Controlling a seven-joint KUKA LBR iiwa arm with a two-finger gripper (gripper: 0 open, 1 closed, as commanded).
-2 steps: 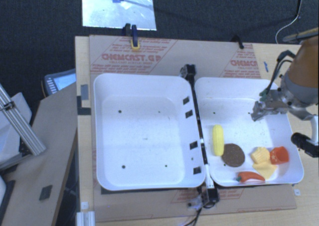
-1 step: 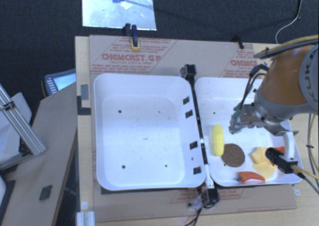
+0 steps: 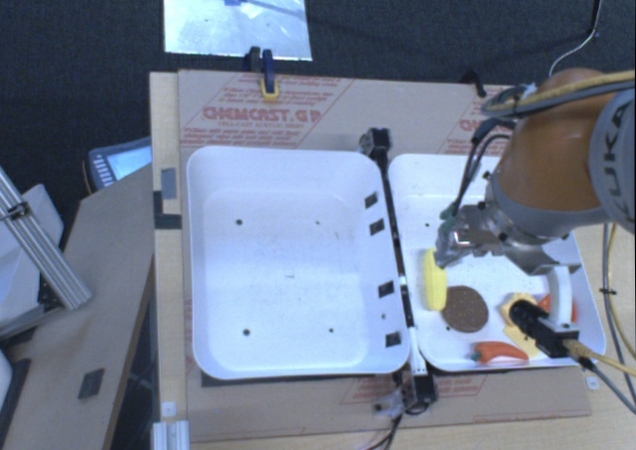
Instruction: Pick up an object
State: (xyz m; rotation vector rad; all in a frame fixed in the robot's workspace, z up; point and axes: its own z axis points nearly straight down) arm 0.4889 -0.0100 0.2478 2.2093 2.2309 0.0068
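Gripper (image 3: 446, 247) on the grey and orange arm hangs low inside the right bin (image 3: 422, 190), at the right of the frame, just above the upper end of a yellow object (image 3: 434, 281). From this angle it cannot be told whether it is spread or closed, and nothing shows held in it. A brown disc (image 3: 464, 308) lies just right of the yellow object, with an orange piece (image 3: 500, 352) near the bin's lower edge. The pick looks not yet made: grasping and lifting remain.
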